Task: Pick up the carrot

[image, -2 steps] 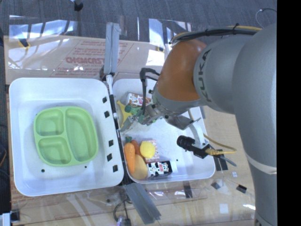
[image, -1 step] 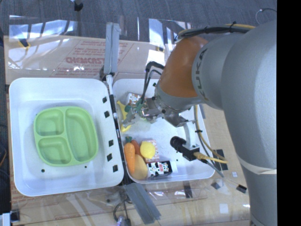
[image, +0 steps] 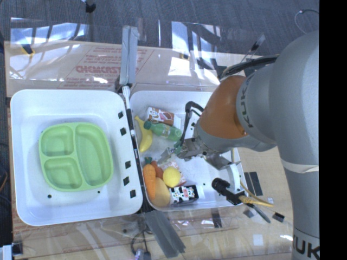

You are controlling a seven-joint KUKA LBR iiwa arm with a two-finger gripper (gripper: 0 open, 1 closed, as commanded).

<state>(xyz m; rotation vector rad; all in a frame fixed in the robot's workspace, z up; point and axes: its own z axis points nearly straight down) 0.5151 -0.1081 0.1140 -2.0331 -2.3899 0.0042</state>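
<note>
Arm (image: 282, 107): nearest the lens, reaching over the right bin (image: 217, 202).
Bins: two; left bin (image: 21, 161) holds one green plate (image: 76, 156).
Gripper (image: 181, 149): above the pile; grip state unclear.
Carrot (image: 148, 177): one, at the right bin's left wall, touching a lemon (image: 171, 176); probably light, stiff, smooth; grasp mid-length.
Banana (image: 145, 137): one.

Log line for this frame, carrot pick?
carrot: right bin, near-left corner, not held | gripper: above bin centre, near carrot | green plate: left bin
</note>
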